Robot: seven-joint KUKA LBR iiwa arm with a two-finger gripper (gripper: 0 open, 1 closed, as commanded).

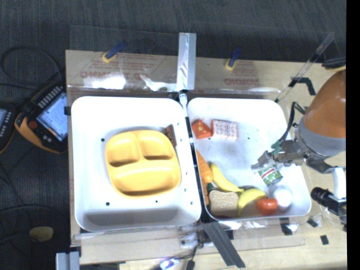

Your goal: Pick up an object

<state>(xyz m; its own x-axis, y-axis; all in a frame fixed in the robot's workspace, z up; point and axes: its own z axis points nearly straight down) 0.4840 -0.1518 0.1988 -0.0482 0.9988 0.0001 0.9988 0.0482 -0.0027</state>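
Just below the gripper [269, 163] in the right bin [256, 107] we see a small green-and-white carton [272, 176] right at its fingertips, can't tell jaw state or contact, with white egg [282, 196] and tomato [268, 205] further down.

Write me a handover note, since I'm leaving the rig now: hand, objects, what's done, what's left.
Hand: low over the right bin, near its right side, right above a small green-and-white carton. Whether it grips the carton cannot be told.
Right bin: red-and-white box, red block, carrot, banana, bread slice, tomato, white egg.
Left bin: yellow divided tray.
Done: nothing visibly lifted.
Left: grasp and raise one object.
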